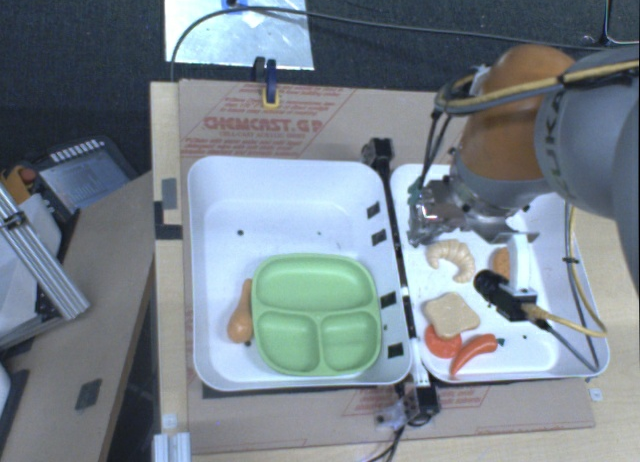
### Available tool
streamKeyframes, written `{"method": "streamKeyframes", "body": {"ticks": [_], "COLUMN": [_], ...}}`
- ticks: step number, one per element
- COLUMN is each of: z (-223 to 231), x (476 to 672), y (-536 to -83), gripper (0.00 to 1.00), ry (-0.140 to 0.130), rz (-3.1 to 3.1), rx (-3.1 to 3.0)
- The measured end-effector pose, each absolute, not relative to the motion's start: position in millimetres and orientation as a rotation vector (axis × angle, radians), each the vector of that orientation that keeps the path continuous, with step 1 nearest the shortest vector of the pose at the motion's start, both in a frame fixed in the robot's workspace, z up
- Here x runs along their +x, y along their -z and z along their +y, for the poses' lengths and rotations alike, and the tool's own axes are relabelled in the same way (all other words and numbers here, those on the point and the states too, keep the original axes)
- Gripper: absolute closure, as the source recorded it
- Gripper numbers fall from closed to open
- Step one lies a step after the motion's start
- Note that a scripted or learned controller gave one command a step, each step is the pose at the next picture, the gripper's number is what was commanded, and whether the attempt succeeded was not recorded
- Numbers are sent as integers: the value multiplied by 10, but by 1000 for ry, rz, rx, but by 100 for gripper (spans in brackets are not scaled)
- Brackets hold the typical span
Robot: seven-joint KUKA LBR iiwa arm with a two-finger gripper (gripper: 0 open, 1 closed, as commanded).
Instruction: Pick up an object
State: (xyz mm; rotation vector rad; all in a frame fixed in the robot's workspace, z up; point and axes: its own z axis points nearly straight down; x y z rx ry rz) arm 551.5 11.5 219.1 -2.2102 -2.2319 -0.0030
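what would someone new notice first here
The green tray in the left bin stands out most. Next comes the grey arm with its orange band, reaching over the far part of the right bin. A croissant, toast and a red pepper lie nearer that bin's front.

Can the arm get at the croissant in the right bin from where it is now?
Probably yes. The gripper hangs over the right bin just beyond the croissant, which lies uncovered on the bin floor, apart from the bread slice. Nothing seems to block a descent.
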Motion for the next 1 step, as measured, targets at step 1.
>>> {"method": "streamKeyframes", "body": {"ticks": [1], "z": [627], "x": [5511], "y": [-2107], "gripper": [100], "ry": [2], "rz": [-2231], "rx": [-2210]}}
